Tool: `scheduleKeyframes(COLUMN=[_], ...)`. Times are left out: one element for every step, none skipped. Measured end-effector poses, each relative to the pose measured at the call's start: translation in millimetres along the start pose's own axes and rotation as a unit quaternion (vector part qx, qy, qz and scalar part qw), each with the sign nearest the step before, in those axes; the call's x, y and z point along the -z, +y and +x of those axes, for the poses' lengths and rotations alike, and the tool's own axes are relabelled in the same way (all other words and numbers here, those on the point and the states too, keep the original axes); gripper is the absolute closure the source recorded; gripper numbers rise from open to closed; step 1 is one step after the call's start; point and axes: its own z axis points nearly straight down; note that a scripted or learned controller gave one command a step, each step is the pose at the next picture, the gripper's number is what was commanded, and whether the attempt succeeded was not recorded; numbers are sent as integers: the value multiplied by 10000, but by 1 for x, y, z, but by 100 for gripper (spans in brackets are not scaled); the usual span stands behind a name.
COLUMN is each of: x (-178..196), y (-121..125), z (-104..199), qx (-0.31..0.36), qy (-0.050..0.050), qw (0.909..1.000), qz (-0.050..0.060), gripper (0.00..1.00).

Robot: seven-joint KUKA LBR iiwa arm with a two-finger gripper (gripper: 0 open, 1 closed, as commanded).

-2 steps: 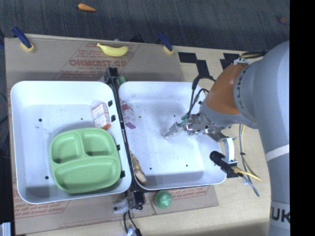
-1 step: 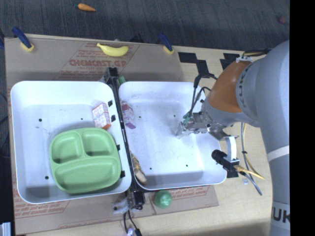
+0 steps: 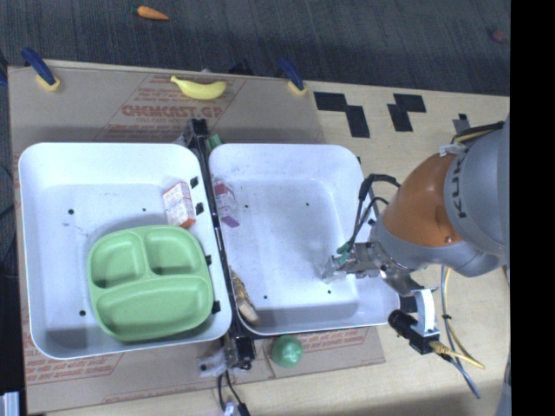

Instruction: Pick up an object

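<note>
Gripper (image 3: 334,269): low over the right part of the right bin, near its front right corner; whether it is spread or pressed together cannot be told, and nothing can be made out in it.
Arm (image 3: 434,211): grey with an orange band, entering from the right over the bin's right rim; cables loop beside the wrist.
Right bin (image 3: 286,159): shallow, white; a small pale packet (image 3: 225,202) lies against its left wall, long axis running front to back; a tan object (image 3: 243,302) lies at its front left corner, long axis along the wall.
Left bin (image 3: 52,198): shallow, white; holds a green divided tray (image 3: 152,282) toward the front, and a small red-and-white carton (image 3: 178,203) just behind the tray, tilted.
Banana (image 3: 199,86): yellow, on the cardboard behind the bins, long axis left to right, ends curving up.
Green ball (image 3: 286,350): on the cardboard in front of the right bin.
Surface: cardboard sheet (image 3: 130,111) printed in red, lettering too blurred to read surely; blue clamps (image 3: 41,68) at its rear edge; black shapes on the bench at right.
Room: dark carpet behind the bench, with a small orange object (image 3: 153,12) lying on it.
</note>
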Motion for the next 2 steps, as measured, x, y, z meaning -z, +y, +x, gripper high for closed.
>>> scheduleKeyframes(x=[-9, -9], y=[1, 1], z=[61, 46], qx=[13, -2], qy=[11, 3], qw=[10000, 10000], qz=[-5, -12], gripper=[100, 100])
